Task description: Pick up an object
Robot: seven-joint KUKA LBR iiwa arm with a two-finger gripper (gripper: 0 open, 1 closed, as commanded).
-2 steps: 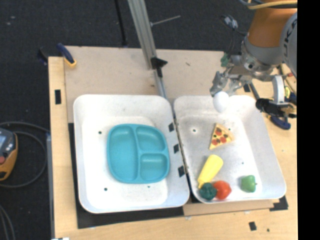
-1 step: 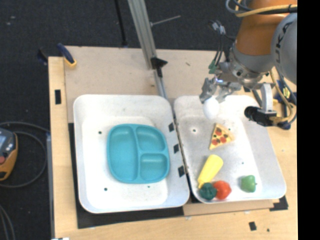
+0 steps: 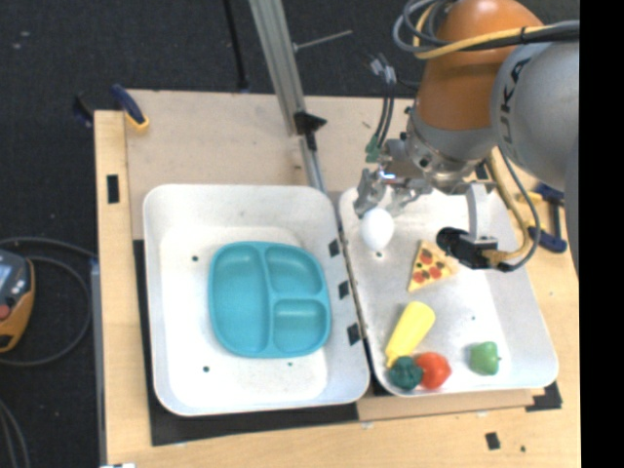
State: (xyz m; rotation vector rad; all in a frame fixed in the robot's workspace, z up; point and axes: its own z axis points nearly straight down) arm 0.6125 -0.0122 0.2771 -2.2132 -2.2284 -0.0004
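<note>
Several small things lie in the right-hand bin (image 3: 526,300), and the gripper (image 3: 382,195) hangs over its far left corner, close to the wall it shares with the left bin (image 3: 166,261). Just below the fingertips sits a white egg-shaped object (image 3: 376,228); whether it is between the fingers or only under them I cannot tell, nor whether the hand is wide or narrow. Nearer the camera from the hand lie a pizza slice (image 3: 430,266), a yellow piece (image 3: 409,330), a red tomato (image 3: 430,370) and a green piece (image 3: 484,358). To my eye the egg is the target: the fingers should straddle its widest part, go low, and stay off the bin wall. A blue divided plate (image 3: 269,297) sits well off to the hand's side.
</note>
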